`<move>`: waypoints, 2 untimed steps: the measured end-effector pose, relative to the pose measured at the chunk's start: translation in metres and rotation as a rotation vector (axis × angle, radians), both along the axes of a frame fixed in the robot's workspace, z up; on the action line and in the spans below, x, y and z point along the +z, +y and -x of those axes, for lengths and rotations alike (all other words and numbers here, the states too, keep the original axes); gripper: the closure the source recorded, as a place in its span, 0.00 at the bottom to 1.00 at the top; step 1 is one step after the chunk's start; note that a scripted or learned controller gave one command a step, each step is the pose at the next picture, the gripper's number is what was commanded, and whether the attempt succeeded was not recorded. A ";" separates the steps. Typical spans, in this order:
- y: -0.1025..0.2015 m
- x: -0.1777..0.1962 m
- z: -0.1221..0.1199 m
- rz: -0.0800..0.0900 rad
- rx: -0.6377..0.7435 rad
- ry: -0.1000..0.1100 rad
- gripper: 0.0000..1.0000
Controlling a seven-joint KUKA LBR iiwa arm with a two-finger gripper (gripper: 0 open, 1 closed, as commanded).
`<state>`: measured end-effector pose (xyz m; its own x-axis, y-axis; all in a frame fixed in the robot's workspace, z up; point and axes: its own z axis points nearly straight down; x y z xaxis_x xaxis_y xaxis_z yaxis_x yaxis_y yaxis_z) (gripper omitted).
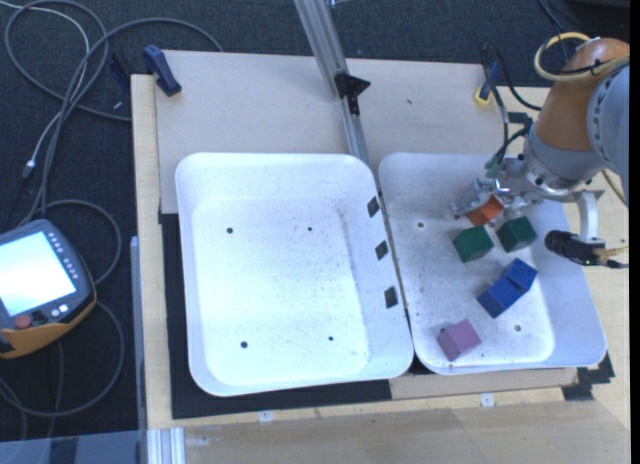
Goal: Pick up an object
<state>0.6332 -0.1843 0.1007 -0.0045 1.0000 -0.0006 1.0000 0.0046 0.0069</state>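
Note:
The right bin [430, 252] holds several small blocks. An orange block [488, 212] lies near its back, with a green block [473, 243] and a darker green block [517, 233] just in front of it. A blue block [508, 287] sits nearer the front right, and a purple block [459, 338] lies by the front rim. My gripper [484, 197] reaches in from the right and hangs low over the orange block, partly covering it. Whether it touches the block cannot be made out.
The left bin [200, 192] adjoins the right one along a shared rim with black clips [381, 249]. A slanted aluminium pole [320, 32] crosses the bench's back. A black connector [575, 247] juts over the right bin's right side. A teach pendant [35, 277] lies on the floor at left.

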 end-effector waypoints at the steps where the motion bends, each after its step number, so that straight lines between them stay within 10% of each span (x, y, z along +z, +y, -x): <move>1: -0.001 0.011 0.002 0.001 -0.001 0.005 1.00; 2: -0.001 0.022 0.002 0.003 0.001 0.004 1.00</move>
<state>0.6316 -0.1851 0.1223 -0.0052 1.0000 -0.0034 1.0000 0.0052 0.0032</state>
